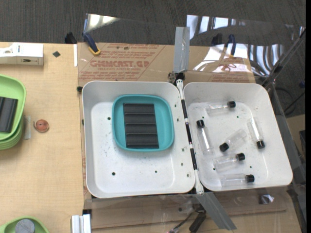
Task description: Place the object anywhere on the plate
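A green tray [10,111], small orange disc [42,125] and white box [21,54] rest on the wooden bench [43,178].

Plate [119,130]: teal, rounded square, dark ribbed insert, lying flat in the left bin.
Tubes [204,135]: six clear vials with black caps, scattered on their sides in the right bin.

Floor: I see dark grey carpet [146,4] beyond the bench | Bench: light wood top [43,178] — cardboard sheet [126,62] behind | Light: glare on clear panels [243,28]
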Controlling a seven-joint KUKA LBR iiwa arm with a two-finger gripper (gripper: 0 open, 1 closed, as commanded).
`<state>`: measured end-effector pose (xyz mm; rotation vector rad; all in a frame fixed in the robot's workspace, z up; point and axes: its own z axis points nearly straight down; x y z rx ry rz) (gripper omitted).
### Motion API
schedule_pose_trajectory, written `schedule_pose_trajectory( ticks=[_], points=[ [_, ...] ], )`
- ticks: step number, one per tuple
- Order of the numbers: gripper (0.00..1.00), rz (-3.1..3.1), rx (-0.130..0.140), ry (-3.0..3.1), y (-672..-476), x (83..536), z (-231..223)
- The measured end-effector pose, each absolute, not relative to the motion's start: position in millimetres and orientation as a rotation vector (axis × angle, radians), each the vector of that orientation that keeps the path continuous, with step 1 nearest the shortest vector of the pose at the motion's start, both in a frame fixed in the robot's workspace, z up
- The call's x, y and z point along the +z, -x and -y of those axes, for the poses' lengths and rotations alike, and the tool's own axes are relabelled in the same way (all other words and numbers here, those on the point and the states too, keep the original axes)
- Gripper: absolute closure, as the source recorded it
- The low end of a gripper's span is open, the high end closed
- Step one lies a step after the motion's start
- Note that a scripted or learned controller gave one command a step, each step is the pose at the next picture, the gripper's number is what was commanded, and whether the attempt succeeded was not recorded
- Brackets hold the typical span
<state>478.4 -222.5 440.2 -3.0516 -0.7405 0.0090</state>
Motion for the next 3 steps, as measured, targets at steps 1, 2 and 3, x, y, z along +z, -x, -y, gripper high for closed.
schedule_pose_trajectory(
  ticks=[1, 2, 3],
  points=[
    [0.00, 0.550, 0.007, 3.093, -478.6, 440.4, 222.3],
    [0.00, 0.339, 0.007, 3.124, -478.6, 440.5, 222.2],
    [0.00, 0.321, 0.009, 3.125, -517.8, 439.6, 221.8]
  ],
)
